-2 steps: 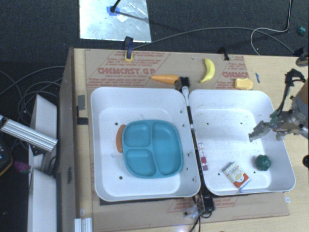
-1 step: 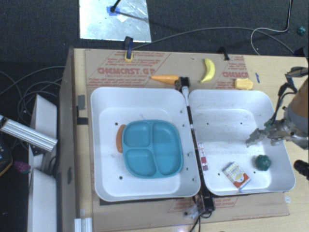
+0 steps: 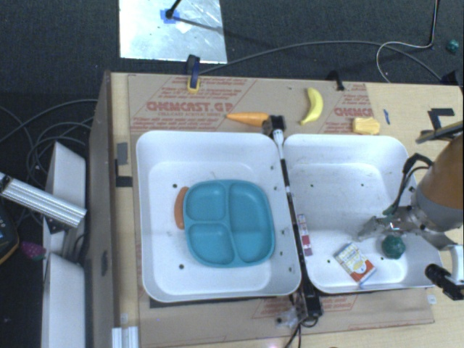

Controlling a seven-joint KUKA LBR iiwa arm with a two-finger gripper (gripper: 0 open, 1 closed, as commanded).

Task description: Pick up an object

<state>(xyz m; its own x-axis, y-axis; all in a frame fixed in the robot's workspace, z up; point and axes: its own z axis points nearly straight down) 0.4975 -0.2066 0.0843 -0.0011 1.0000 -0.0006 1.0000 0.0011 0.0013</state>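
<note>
We are observing the bench (image 3: 406, 96) from above, with two white bins lying side by side on it. In the left bin (image 3: 156, 165) a blue divided plate (image 3: 229, 221) is lying flat, and an orange sausage-shaped piece (image 3: 179, 206) is lying just beside the plate's left edge, touching or nearly touching it. In the right bin (image 3: 341, 162) a small carton (image 3: 355, 262), white with orange printing, is lying near the front wall, and a dark green ball (image 3: 394, 247) is sitting just to its right, apart from it. The arm (image 3: 442, 187) is reaching in from the right, and the gripper (image 3: 391, 227) is hanging directly over the green ball, with pale finger parts spreading to the left toward the middle of the bin. We are unable to determine from this angle whether the gripper is released or clenched, nor whether the ball is between its fingers; the ball is appearing to rest on the bin floor beneath it. Behind the bins, on the cardboard strip, a carrot (image 3: 246, 119) is lying near the junction of the two bins, a banana (image 3: 313, 105) is lying to its right, and a yellow block (image 3: 366, 126) is sitting further right, all well apart from the gripper.
</note>
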